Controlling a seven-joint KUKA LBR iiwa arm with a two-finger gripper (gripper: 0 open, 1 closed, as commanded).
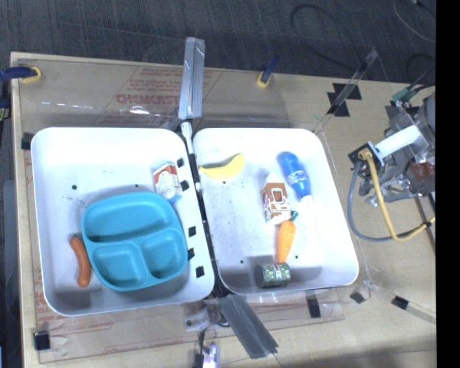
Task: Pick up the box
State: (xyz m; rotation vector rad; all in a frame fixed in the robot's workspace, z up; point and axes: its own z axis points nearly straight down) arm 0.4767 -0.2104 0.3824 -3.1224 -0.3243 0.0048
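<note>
A small brown and white box lies near the middle of the right bin, between a blue bottle and an orange carrot, touching or almost touching both. A second small carton, red and white, sits in the left bin close to the divider, just above the blue plate. At the view's right edge, outside the bins, grey arm hardware with looped cables is in view.
The right bin also holds a yellow banana at its far left corner and a green can by the near wall. An orange sausage lies left of the divided blue plate. Yellow and grey cables hang right of the bins.
</note>
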